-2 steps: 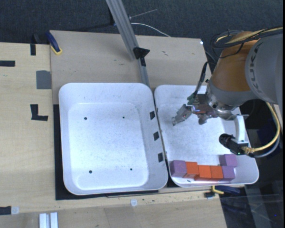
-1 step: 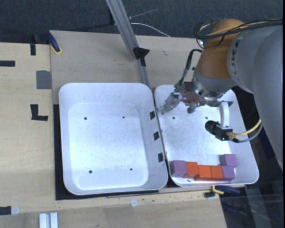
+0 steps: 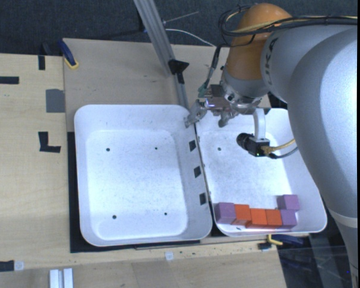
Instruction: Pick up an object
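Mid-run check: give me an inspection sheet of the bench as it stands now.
Surface: two white bins side by side, left bin, right bin, on a tan bench.
Job's things: purple and orange blocks clustered along the right bin's near edge.
Clutter: nothing seen.
Grippers: gripper over the right bin's far end, apart from the blocks.
Cables: yellow cable near the wrist.
Surroundings: black tape marks on the bench; metal rail.
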Available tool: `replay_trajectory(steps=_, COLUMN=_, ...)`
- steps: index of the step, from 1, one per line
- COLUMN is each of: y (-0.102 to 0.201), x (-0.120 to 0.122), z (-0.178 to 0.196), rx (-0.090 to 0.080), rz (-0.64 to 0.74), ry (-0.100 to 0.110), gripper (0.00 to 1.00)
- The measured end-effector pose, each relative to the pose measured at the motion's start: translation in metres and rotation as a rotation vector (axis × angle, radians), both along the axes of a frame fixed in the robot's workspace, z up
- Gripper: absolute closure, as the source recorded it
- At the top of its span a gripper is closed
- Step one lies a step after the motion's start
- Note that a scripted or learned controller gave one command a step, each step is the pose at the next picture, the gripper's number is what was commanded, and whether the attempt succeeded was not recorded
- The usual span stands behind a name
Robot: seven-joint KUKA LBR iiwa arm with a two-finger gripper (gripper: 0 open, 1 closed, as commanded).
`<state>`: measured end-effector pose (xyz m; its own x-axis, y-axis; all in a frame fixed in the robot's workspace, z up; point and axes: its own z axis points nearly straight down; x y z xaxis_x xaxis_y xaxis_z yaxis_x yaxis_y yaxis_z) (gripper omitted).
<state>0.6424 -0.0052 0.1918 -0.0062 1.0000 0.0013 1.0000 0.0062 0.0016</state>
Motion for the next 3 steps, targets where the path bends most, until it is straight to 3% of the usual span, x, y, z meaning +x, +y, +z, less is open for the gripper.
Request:
replay_trajectory(steps=1, y=0.054, x=-0.048, z=0.013, rx=0.000, rz=0.000, ry=0.005, gripper=0.00)
replay_trajectory(steps=2, y=0.047, x=-0.075, z=-0.001, rx=-0.003, rz=-0.005, ry=0.007, gripper=0.00)
replay_trajectory(steps=3, y=0.081, x=-0.090, z=0.000, rx=-0.001, rz=-0.002, ry=0.006, gripper=0.00)
